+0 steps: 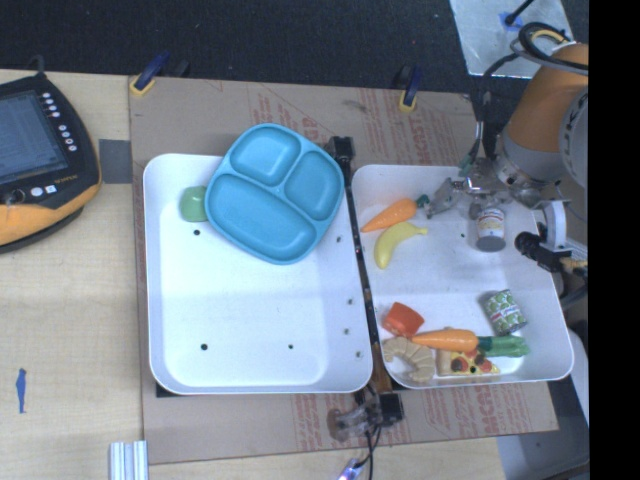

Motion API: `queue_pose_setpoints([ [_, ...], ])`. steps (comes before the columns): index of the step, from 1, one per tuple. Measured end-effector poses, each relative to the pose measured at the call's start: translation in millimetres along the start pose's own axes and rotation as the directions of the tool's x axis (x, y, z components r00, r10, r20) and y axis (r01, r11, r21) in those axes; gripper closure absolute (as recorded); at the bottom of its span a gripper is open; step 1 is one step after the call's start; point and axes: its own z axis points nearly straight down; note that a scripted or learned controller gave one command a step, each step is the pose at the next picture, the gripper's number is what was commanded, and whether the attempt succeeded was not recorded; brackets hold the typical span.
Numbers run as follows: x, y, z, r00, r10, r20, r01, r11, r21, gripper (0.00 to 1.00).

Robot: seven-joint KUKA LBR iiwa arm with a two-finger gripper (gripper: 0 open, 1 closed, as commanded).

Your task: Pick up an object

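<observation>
Hovering over the back of the right bin [560, 298], the gripper [488, 200] has its fingers spread and nothing between them, so the pick looks not yet made. A small can [490, 230] lies just under it, with a carrot [390, 215] and banana [396, 242] near; the blue plate [275, 192] sits well apart in the left bin [250, 338].

a light wooden bench [70, 308] is carrying a brown cardboard sheet [450, 418]. two white bins are sitting on that sheet, the left bin [250, 368] touching the right bin [552, 368]. left of the sheet, an orange-edged tablet pendant [35, 163] is lying on the wood.
</observation>
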Motion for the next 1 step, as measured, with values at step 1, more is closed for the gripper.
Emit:
queue_pose_setpoints([
  [1, 7.1, -2.2, 1.0, 1.000, 0.004, 0.011, -0.004, 1.000, 0.001, 0.00],
])
